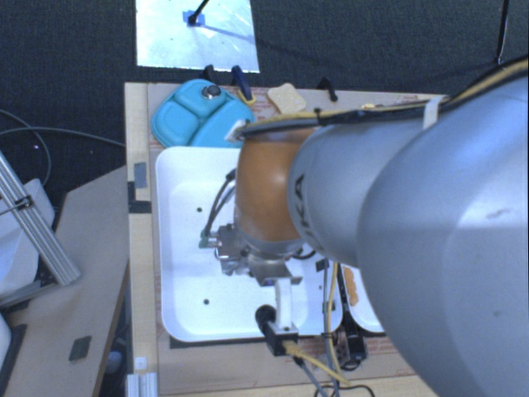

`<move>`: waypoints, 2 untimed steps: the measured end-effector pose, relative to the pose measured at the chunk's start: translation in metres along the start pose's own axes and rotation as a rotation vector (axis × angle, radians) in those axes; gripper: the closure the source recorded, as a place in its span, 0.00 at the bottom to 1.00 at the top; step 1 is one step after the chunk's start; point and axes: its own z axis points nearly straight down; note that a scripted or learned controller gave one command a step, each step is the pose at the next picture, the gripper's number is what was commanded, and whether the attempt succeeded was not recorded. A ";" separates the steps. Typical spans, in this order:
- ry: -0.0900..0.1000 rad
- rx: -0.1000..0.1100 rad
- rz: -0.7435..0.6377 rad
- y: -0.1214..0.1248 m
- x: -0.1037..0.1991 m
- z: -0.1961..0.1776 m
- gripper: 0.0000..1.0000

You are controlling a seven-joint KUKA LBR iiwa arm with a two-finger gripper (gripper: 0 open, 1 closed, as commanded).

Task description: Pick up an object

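**Object [350, 286] lies in right bin; arm hangs over left bin**

Arm [413, 205]: enters from the right of the view and covers most of the right half of it. The grey link runs from lower right up toward centre. The orange band [264, 184] sits over the far right part of the left bin [186, 222], with the wrist turned downward below it.

Gripper [252, 263]: the metal body points down over the right side of the left bin, roughly mid-depth. The wrist hides its tip. Cannot tell whether it is wide, narrow or holding anything.

Right bin [369, 314]: a narrow strip of its near-left part shows between the arm and the cables.

Blue moulded piece [198, 116]: rests on the bench beyond the left bin's far edge, with a grey knob on top.

Tan slice [287, 98]: on the bench at the far edge, just right of the blue piece.

The object is an orange-tan elongated piece, lying in the visible strip of the right bin close to its left wall. Its long axis runs near-to-far in the view, leaning slightly. Its ends are too small to tell apart.
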 end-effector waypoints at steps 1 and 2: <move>-0.004 -0.018 0.010 0.117 -0.081 0.088 1.00; 0.001 -0.007 0.003 0.031 -0.078 0.067 1.00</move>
